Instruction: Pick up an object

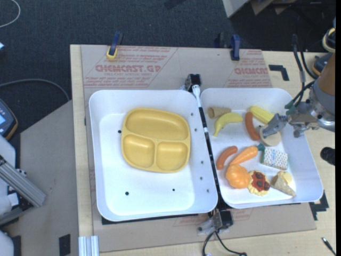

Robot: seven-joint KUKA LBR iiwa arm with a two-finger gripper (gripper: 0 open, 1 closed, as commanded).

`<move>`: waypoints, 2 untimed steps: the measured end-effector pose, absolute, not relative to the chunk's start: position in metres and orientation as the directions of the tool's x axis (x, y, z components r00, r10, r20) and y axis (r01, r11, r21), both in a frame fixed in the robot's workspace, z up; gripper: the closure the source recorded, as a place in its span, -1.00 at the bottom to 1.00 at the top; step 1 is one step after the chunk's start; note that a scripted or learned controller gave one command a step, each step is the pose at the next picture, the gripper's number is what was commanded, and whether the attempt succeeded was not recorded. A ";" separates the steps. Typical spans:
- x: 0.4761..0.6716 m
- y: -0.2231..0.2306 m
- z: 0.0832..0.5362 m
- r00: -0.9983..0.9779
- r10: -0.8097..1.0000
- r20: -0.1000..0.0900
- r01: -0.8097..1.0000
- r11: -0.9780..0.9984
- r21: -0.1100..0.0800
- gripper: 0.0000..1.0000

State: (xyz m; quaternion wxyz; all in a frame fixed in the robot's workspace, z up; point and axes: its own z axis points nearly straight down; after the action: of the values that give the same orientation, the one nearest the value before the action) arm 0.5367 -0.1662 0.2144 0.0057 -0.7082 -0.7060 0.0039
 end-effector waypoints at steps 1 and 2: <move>0.540 -0.166 0.222 0.000 1.000 0.000 1.000 0.000 0.001 -1.00; 0.536 -0.157 0.175 0.000 1.000 0.003 1.000 0.000 -0.006 -1.00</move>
State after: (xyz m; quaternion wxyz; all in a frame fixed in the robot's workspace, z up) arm 0.5362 -0.1571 0.1749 0.0033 -0.7069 -0.7073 0.0013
